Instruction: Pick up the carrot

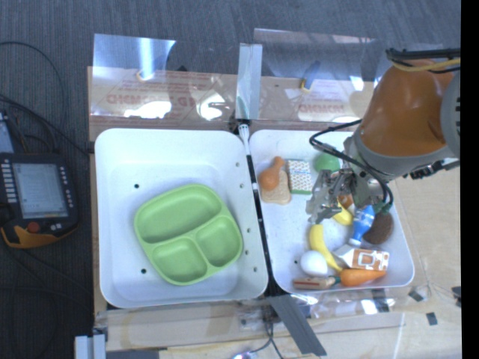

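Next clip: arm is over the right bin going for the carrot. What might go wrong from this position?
1. The gripper hangs above the banana, away from the carrot at the bin's near edge; it may close on the wrong item.
2. The carrot lies against a small carton and the bin wall, leaving little finger room.

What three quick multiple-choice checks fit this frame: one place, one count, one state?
1. Where is the carrot?
A. near edge of right bin
B. on green tray
C. outside both bins

2. How many compartments has the green tray?
A. two
B. three
C. four

3. How does the gripper stand to the carrot?
A. holding it
B. apart from it, over the bin's middle
C. over the left bin

Answers: 1 A, it lies at the bin's near edge by the egg. 2 B, three hollows show. 3 B, a banana lies between them.
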You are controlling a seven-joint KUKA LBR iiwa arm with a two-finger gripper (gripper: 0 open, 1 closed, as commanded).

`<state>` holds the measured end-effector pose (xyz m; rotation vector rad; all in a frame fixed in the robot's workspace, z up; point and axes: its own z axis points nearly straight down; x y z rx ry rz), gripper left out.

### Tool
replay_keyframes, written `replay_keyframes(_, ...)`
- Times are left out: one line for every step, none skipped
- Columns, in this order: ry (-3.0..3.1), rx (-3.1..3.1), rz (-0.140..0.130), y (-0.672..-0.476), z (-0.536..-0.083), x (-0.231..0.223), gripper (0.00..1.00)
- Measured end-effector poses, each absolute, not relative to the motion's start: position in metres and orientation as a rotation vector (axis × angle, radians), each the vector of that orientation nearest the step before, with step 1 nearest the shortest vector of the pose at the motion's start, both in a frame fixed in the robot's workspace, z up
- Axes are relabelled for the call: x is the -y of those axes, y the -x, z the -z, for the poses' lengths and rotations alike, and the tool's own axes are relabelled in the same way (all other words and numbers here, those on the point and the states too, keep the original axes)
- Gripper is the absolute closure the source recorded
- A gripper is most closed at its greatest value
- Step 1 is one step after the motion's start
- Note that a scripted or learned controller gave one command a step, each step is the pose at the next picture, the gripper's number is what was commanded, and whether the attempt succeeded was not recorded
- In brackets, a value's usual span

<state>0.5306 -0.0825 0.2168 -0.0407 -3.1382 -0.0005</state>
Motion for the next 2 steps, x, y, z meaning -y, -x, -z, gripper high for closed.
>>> replay_keyframes(-0.217, 3.133, 0.001, -0.538, -0.2, 0.04, 1.0)
replay_keyframes(-0.207, 3.15, -0.008, -0.543, -0.348, 0.093, 1.0)
